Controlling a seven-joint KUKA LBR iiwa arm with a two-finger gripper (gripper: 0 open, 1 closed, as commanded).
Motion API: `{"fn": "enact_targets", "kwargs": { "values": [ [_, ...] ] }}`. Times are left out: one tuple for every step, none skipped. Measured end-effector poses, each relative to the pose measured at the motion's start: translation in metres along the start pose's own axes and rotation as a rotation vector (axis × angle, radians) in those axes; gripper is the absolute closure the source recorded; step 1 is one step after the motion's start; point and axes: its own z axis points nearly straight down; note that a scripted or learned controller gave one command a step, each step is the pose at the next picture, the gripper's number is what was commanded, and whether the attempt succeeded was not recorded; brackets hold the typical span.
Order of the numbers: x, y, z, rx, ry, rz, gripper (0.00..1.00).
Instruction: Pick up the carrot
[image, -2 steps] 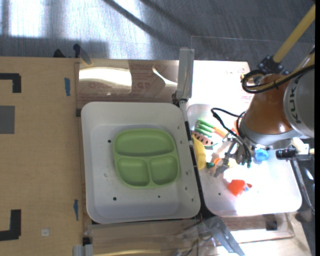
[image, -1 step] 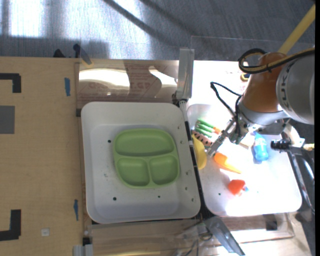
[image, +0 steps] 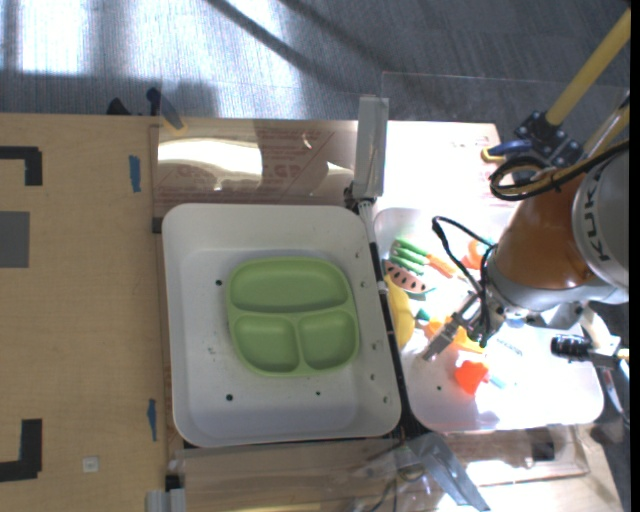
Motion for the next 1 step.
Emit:
{"fn": "enact_targets", "kwargs": {
  "values": [
    [-0.0124, 0.0094, 0.0005, 0.001, 0.002, 0.227, 0.0]
  ]
}}
